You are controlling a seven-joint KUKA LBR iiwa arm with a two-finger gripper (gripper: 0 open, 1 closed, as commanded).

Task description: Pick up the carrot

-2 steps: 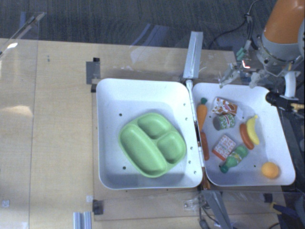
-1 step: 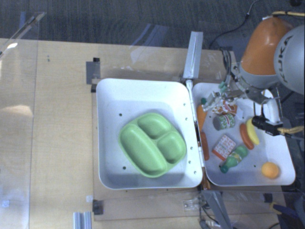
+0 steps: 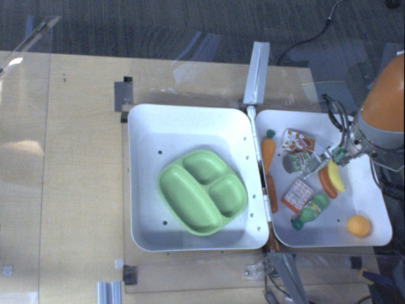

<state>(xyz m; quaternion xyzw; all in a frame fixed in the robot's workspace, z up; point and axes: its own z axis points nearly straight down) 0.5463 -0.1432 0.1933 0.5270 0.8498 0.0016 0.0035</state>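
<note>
The carrot (image 3: 268, 152), orange with a green top, lies along the left wall of the right bin (image 3: 373, 198), its top pointing to the far side. My gripper (image 3: 339, 154) hangs over the right half of that bin, well to the right of the carrot and just above a yellow banana (image 3: 335, 177). Nothing visible links the gripper to the carrot. The arm's orange band (image 3: 387, 97) rises at the right edge.
Around the carrot lie a grey can (image 3: 295, 163), a red-and-white packet (image 3: 297, 141), a second packet (image 3: 296, 195), a green bottle (image 3: 310, 209), a red stick-shaped item (image 3: 272, 195) and an orange fruit (image 3: 359, 226). The left bin (image 3: 145, 138) holds a green divided plate (image 3: 202, 190).
</note>
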